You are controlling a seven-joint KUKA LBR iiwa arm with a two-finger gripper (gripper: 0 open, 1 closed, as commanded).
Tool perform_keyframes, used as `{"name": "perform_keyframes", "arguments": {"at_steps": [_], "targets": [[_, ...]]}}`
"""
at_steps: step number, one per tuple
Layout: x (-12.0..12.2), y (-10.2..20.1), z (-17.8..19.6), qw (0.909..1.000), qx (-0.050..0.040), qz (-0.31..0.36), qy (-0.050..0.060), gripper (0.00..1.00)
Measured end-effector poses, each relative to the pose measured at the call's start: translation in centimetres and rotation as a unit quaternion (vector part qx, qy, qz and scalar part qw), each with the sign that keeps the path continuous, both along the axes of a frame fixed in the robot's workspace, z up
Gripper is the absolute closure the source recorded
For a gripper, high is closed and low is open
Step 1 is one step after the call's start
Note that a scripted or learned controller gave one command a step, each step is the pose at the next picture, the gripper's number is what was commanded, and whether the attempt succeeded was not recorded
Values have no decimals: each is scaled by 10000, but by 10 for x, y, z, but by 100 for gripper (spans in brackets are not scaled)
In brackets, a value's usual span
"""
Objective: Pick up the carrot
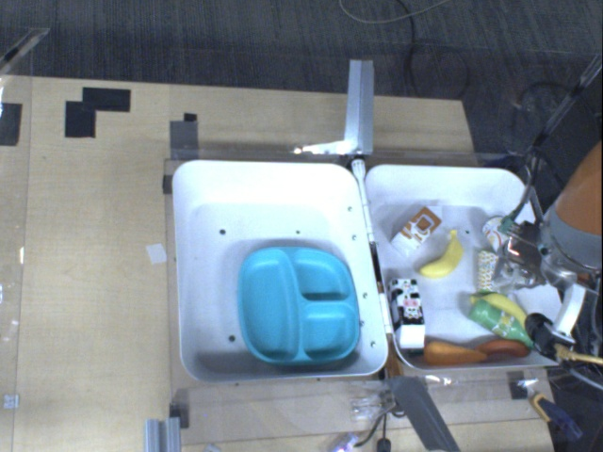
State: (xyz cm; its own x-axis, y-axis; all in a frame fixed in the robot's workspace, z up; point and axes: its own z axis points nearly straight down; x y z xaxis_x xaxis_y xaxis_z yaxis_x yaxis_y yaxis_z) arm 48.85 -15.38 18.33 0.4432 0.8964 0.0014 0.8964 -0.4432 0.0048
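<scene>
We see the gripper (pixel 513 252) at the right side of the right bin (pixel 443 182), a cluster of metal and wiring hanging over the bin's right wall, but we cannot tell its state from this angle. The arm (pixel 577 217) comes in from the right edge, its orange band uppermost and the grey wrist below it, tilted down and leftward toward the bin. Dark cables trail around the wrist and off toward the bench's lower right corner.

The carrot (pixel 457 351) lies flat along the near wall of the right bin, its orange body pointing left and its darker reddish end to the right. It is apart from the gripper, nearer to us and a little left of it. Just above the carrot's right end sits a green and yellow item (pixel 499 315), between carrot and gripper. A small black-and-white carton (pixel 407 311) stands just left of the carrot, against the divider. A banana (pixel 445 258) and a brown-and-white box (pixel 417 228) lie further back in the same bin.

The left bin (pixel 203 205) holds a blue divided tray (pixel 298 304).
</scene>
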Motion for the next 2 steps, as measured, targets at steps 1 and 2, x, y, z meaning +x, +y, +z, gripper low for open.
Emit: {"name": "perform_keyframes", "arguments": {"at_steps": [1, 2], "targets": [[23, -3, 39, 9753, 7, -2211, 15, 100], [11, 16, 148, 9987, -1, -519, -6, 100]]}}
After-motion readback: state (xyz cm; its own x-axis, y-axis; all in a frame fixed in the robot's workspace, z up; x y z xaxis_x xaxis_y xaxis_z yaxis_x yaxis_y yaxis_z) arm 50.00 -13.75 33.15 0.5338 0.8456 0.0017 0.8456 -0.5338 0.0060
